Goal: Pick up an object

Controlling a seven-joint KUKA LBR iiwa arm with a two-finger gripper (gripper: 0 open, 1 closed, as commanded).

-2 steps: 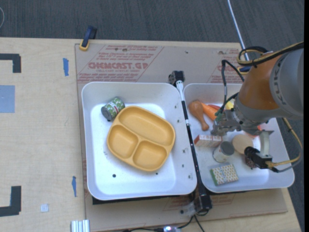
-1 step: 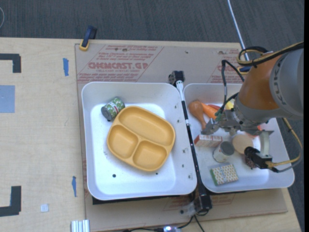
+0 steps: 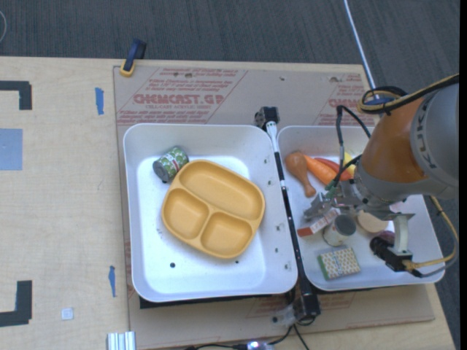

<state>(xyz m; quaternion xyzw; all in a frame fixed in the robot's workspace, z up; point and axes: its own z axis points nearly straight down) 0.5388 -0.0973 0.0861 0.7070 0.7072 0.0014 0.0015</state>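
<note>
orange carrot (image 3: 322, 168) lies pointing right-down in the right bin (image 3: 430, 262); claw (image 3: 330, 208) state unclear.

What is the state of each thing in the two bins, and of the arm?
Yellow divided plate: flat, right way up, in the left bin.
Green can: lying on its side, touching the plate's edge.
Toy drumstick: lying in the right bin.
Toy carrot: lying beside the drumstick.
Green sponge: lying flat near the front wall.
Arm: lowered over the right bin.
</note>
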